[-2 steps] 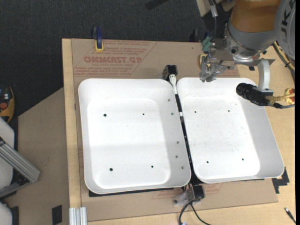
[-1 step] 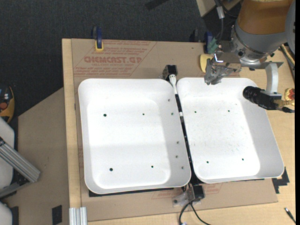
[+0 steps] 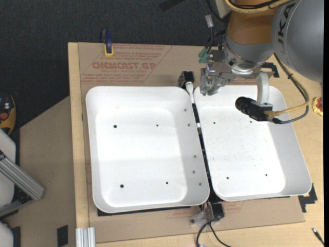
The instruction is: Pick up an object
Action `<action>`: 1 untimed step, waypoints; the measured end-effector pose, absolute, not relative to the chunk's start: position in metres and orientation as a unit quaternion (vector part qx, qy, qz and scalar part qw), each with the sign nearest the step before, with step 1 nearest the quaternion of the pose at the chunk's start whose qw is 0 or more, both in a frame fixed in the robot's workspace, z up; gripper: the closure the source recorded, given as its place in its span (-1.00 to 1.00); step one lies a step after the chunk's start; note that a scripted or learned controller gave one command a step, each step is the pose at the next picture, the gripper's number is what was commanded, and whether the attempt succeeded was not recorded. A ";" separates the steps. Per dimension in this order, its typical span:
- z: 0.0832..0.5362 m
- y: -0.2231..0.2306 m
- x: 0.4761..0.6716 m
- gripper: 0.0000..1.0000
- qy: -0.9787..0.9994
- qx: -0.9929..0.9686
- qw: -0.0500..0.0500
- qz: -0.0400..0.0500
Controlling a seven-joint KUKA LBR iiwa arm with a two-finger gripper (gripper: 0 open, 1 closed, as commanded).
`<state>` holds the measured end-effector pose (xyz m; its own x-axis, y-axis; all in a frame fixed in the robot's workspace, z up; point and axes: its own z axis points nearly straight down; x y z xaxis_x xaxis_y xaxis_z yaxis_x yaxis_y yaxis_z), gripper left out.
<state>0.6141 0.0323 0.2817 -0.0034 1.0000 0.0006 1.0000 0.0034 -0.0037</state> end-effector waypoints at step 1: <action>0.297 0.027 0.601 1.00 -0.707 -0.707 0.001 0.000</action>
